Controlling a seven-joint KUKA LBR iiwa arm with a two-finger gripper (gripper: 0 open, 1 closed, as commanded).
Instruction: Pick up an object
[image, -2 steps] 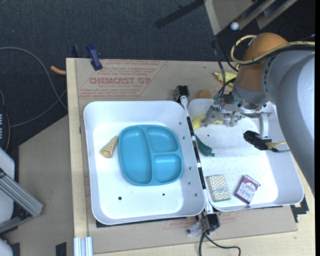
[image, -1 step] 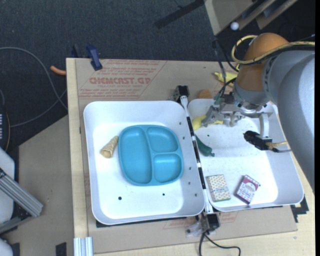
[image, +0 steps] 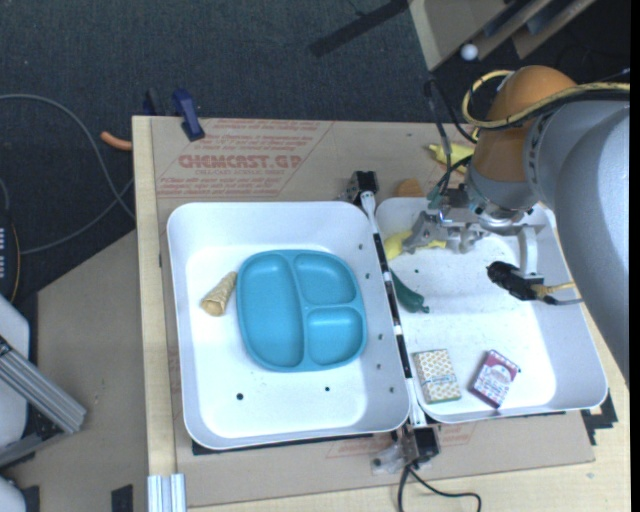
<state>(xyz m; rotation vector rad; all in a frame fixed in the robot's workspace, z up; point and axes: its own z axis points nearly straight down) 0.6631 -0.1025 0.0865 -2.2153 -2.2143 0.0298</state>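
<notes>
Gripper (image: 447, 235): seen low over the far left part of the right bin (image: 470, 325); whether it is spread or closed cannot be told from this view; nothing is seen held in it.
Arm (image: 590, 170): brought in from the right, above the far right corner of the right bin; that corner is hidden by it.
Yellow object (image: 396, 245): found in the right bin at its left wall, just beside the gripper on the left; its shape is partly cut off by the wall.
Green object (image: 408, 292): laid near the same left wall, a little nearer the camera than the yellow object; apart from the gripper.
Patterned box (image: 437, 376): laid flat in the near left part of the right bin; well apart from the gripper.
Red box (image: 494, 379): laid just beside the patterned box on its right, tilted; a gap is seen between the two.
Left bin (image: 200, 370): taken up in the middle by a blue divided plate (image: 300, 308); a tan cone (image: 219, 293) is laid just beside the plate's left edge.
Bench (image: 240, 160): covered with printed brown board beyond the bins; a blue clip (image: 187, 114) is fixed at its far left edge; a small orange item (image: 408, 187) is seen outside the right bin's far rim.
</notes>
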